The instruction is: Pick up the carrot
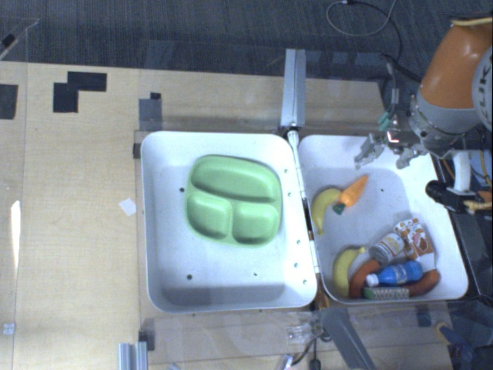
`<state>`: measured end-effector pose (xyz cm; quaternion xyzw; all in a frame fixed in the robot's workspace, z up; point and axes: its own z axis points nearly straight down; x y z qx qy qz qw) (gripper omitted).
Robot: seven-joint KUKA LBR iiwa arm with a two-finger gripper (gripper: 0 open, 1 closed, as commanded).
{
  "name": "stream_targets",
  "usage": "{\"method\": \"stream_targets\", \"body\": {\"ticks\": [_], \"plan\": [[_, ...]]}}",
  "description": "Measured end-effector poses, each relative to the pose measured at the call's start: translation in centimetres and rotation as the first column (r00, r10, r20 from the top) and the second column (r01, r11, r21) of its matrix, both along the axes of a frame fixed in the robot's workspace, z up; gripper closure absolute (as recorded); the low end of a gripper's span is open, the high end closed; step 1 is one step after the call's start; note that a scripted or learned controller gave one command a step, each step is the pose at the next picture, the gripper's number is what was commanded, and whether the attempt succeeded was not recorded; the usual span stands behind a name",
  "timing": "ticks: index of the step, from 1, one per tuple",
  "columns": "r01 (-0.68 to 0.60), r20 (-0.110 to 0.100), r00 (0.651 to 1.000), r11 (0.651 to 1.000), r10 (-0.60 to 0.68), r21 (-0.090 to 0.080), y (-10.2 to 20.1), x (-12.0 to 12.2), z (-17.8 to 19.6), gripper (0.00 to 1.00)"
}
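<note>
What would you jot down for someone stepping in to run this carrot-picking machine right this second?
Claw: open, holding nothing, hovering over the right bin's far edge.
Carrot: lying in the right bin near its far left part, against a banana, just below and left of the claw.
Left bin: holds a green divided tray.
Done: nothing lifted yet.
Left: lower onto the carrot, close, lift.

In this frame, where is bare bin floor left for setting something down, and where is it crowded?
Free: left bin floor below the green tray; right bin middle, between carrot and the near corner. Crowded: that corner, with bottle, can, banana.
</note>
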<state>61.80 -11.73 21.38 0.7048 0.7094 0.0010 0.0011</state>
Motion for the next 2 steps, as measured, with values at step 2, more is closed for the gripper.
{"method": "stream_targets", "body": {"ticks": [2], "plan": [[-0.423, 0.002, 0.906, 0.906, 0.423, -0.002, 1.4, -6.1, -12.0, 0.0]]}}
